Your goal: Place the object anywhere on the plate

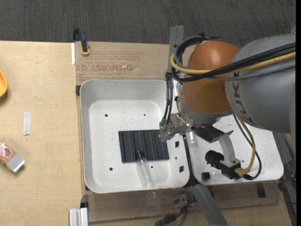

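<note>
A: What is closest to us?

B: A small clear bottle [144, 169] lies on its side in the left bin [94, 126]. Its dark cap end touches the front edge of the black ridged plate [141, 145]. The rest of it sits on the white floor of the bin.

A: Where is the end effector [175, 127]?

B: It is just past the plate's right edge, near the wall between the two bins. The bottle is near it, a bit toward us and to the left. I cannot tell how it is set, because the big arm [225, 88] hides it.

A: How should it do this step well?

B: I think it should come down over the middle of the bottle and squeeze across the thin way, since round clear things roll. Then lift and set it flat on the plate.

A: And farther back?

B: The tabletop [37, 79], with a blue clip [83, 40] at the back.
</note>
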You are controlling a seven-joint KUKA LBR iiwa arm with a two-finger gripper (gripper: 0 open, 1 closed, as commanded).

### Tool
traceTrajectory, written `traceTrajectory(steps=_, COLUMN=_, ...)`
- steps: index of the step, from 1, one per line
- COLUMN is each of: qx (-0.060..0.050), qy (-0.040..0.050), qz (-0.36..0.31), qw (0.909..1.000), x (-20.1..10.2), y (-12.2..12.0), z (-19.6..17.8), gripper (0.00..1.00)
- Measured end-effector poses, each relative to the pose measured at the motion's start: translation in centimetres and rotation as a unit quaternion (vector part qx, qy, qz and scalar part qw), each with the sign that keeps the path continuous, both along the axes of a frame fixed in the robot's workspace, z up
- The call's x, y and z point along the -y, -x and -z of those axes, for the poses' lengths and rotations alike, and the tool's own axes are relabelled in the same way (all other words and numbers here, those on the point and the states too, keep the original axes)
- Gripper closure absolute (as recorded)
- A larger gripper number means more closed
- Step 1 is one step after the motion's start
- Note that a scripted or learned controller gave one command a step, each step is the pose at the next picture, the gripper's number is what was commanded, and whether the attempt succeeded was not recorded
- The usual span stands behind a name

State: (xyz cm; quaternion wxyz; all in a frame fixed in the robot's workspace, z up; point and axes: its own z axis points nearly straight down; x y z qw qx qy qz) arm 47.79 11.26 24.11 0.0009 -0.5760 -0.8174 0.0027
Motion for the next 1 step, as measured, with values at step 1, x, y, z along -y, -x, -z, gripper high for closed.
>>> traceTrajectory(steps=1, qx=0.000, qy=-0.0004, qz=-0.016, qw=0.9999, x=-1.62, y=0.07, z=2.57, gripper=1.00)
